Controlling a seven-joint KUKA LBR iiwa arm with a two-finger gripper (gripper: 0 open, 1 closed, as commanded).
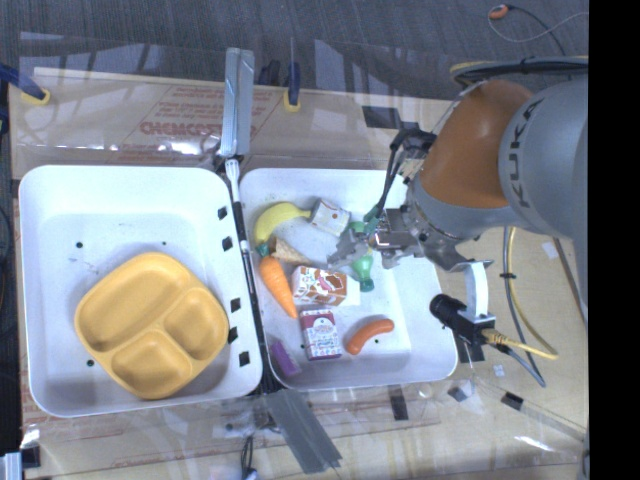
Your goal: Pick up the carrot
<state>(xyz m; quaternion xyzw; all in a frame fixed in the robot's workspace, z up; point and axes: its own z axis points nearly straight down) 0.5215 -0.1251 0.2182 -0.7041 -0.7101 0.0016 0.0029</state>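
The gripper hovers over the right bin's middle — open or closed cannot be told — while the carrot lies to its left by the dividing wall, its long axis running diagonally, tip toward the near edge.

You get an even, fairly bright overhead view w/ soft shadows. The white bins look slightly blown out, and glare streaks cross the clear plastic sheet above them. Pic is a bit grainy; small items by the arm look soft.
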